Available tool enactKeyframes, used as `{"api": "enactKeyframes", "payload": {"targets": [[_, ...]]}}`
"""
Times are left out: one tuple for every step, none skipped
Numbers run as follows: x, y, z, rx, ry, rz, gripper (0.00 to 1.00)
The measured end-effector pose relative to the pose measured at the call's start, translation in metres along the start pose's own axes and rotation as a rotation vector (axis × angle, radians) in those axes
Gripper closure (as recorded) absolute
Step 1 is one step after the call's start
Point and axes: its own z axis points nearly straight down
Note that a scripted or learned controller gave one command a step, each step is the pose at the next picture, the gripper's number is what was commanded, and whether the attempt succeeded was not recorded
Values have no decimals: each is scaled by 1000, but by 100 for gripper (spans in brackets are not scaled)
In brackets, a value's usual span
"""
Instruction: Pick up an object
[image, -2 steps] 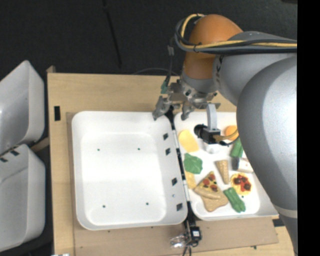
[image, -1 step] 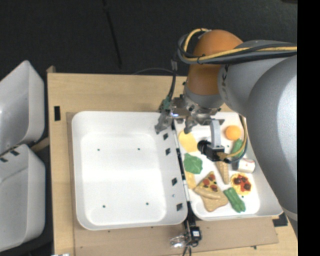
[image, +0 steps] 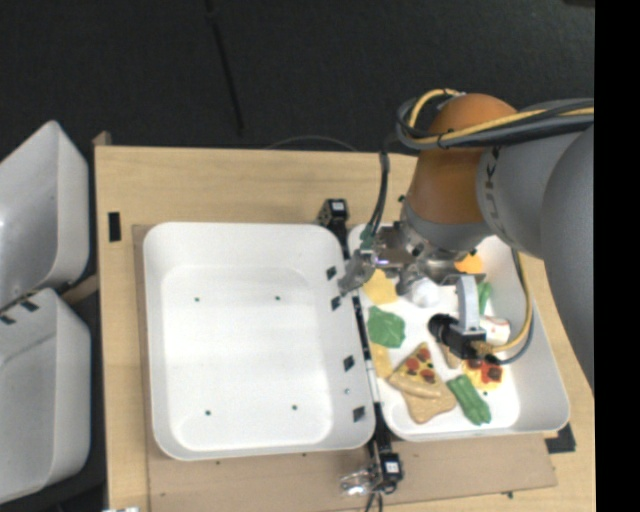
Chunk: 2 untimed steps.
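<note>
The loose objects lie in the right bin (image: 543, 398), crowded toward its left and front. A yellow piece (image: 380, 290) sits near the dividing wall, just behind a green leaf shape (image: 386, 327). In front of the leaf lies a toy pizza slice (image: 420, 374), tan with red and dark spots, and beside it to the right a green pod (image: 470, 398). A small red piece (image: 490, 373) sits just behind the pod. An orange piece (image: 470, 266) and a thin green strip (image: 484, 298) peek out from under the robot, each partly covered, so their shapes are hard to make out.

The arm (image: 455, 180) hangs low over the back of this bin. Its bulk hides the jaws, so I cannot tell whether they are released or clenched, nor whether anything sits between them.

The left bin (image: 240, 340) stands alongside, its rim touching the right bin's. Both rest on the pale wooden tabletop (image: 120, 185).
</note>
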Motion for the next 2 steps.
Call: {"api": "enactKeyframes", "payload": {"targets": [[3,3,-14,-9,4,-4,100],[3,3,-14,-9,4,-2,0]]}}
